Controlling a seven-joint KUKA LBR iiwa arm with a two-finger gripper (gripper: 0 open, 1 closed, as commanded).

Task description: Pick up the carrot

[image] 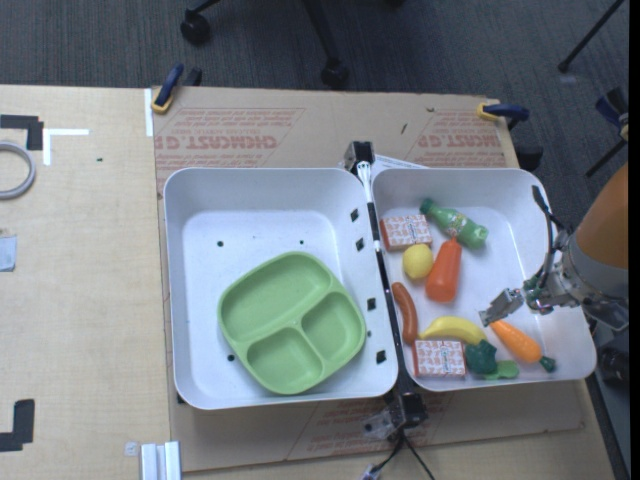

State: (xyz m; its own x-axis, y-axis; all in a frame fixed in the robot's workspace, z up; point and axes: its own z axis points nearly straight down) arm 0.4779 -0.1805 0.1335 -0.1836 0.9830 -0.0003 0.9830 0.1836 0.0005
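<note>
The carrot is orange with a small green tip and lies flat near the front right corner of the right bin. My gripper hangs just above and behind its thick end, reaching in from the right. The fingers look spread, with one grey finger pointing left over the bin floor. Nothing sits between them, and the carrot rests on the bin floor.
Close to the carrot are a green leafy toy, a banana and a small box. Further back lie an orange bottle, a lemon, a green bottle and a sausage. The left bin holds a green divided plate.
</note>
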